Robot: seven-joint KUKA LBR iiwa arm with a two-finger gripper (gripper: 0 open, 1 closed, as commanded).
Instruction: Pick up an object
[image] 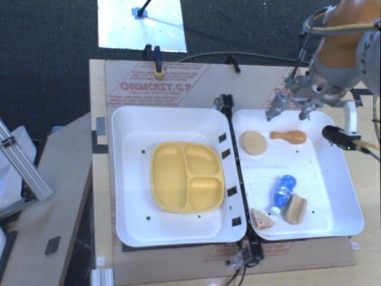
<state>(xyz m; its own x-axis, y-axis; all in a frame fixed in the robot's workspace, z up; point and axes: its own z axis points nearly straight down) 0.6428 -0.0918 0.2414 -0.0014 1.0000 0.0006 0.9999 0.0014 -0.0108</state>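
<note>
Gripper (pixel 292 108), fingers spread and empty, poised above the far edge of the right bin (pixel 333 177). Just below it lies a toy drumstick (pixel 290 137), with a round cookie (pixel 254 143) beside. The drumstick is probably light, rigid and smooth; best pinched across its narrow shaft.

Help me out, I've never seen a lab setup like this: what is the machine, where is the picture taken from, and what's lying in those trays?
One camera looks down at a slant on a bench. The grey and orange robot arm reaches in from the right; its tool hovers open over the right bin's far edge, holding nothing. That bin holds a round tan disc, a drumstick-shaped toy, a blue bottle, a tan block and a wedge-shaped piece. The left bin holds a yellow divided plate.
</note>
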